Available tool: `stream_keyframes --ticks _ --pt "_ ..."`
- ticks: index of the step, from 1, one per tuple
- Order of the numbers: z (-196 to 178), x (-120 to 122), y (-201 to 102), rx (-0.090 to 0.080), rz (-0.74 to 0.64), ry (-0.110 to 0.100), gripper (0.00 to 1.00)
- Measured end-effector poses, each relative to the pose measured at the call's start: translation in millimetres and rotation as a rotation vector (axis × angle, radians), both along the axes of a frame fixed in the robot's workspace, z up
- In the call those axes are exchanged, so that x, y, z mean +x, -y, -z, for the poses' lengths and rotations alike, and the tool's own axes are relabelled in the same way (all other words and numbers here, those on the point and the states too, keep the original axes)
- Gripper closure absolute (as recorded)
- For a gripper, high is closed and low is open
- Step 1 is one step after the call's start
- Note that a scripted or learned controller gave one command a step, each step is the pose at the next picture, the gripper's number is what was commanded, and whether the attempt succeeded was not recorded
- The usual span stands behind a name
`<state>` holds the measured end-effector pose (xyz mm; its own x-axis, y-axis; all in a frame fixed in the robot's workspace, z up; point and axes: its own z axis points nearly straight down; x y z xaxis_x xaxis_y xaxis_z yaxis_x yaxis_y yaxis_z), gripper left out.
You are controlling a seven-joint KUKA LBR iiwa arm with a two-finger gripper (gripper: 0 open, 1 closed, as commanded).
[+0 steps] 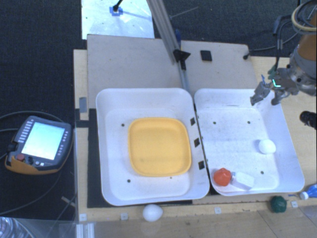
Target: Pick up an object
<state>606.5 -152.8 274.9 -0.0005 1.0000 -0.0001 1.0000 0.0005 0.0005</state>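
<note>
Camera view: looking down at a slant on two white bins sitting side by side on the bench.
Arm: reaching in from the right edge, wrist hanging over the upper right corner of the right bin (292,148).
Gripper (267,94): two fingers spreading apart, nothing showing between them; tips hovering at the bin's far rim, well apart from every object.
Right bin contents: white egg-shaped ball (266,146) lying near the right wall; red ball (222,177) sitting at the near left corner; clear white packet (241,180) lying just beside the red ball, on its right, looking like it is touching it.
Left bin (111,133): holding a yellow square plate (159,146), lying flat and roughly centred.
Outside the bins: white egg (152,212) resting on the bench just below the left bin's near edge; dark green ball (278,204) sitting past the right bin's near right corner; blue-tipped item (310,192) peeking in at the right edge, too cropped to identify.
Off the bench: teach pendant (38,144) lying on the dark floor at left, screen glowing, cable trailing around it.
Back of bench: metal pole (163,21) running diagonally up from between the bins; small black square (206,55) sitting on the brown board.
</note>
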Motion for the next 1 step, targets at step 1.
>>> stream_keyframes --ticks 1 --pt "0.0 0.0 0.0 0.0 0.0 0.0 0.0"
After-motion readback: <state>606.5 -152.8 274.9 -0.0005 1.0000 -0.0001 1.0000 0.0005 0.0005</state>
